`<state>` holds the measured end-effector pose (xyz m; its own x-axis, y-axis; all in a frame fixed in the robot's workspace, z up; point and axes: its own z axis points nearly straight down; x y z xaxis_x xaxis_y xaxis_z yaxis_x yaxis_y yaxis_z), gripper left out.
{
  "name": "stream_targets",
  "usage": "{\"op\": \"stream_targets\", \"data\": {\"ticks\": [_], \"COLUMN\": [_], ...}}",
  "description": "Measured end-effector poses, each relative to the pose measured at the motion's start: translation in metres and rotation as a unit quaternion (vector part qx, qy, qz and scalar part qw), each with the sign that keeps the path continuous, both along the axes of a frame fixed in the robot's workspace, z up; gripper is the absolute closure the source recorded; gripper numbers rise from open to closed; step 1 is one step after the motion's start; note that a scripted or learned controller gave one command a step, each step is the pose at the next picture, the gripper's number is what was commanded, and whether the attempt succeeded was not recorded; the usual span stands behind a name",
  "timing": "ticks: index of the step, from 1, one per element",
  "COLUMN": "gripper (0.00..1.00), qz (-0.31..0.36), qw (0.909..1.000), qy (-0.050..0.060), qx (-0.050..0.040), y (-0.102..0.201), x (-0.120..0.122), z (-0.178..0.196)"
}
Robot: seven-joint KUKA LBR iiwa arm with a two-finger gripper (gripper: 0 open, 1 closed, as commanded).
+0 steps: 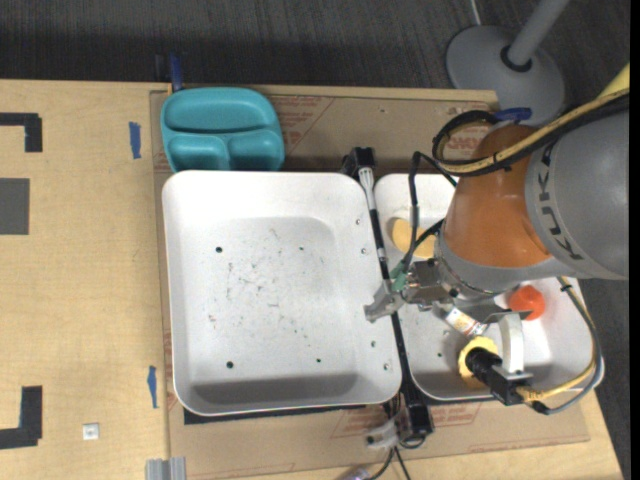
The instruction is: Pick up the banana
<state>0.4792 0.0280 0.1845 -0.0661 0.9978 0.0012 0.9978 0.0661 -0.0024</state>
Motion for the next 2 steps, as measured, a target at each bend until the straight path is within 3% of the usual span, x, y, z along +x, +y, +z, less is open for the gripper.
{"op": "stream_targets", "data": {"ticks": [1, 2], "gripper": [0.00, 0.00], "qz": [-0.131, -0.133], "qw": [0.9914, 0.9911], "qy": [-0.002, 0.000], "qx": [-0.0011, -0.0005], "y": [-0.052, 0.001], "x": [0.047, 0.000], "z": [0.106, 0.050]}}
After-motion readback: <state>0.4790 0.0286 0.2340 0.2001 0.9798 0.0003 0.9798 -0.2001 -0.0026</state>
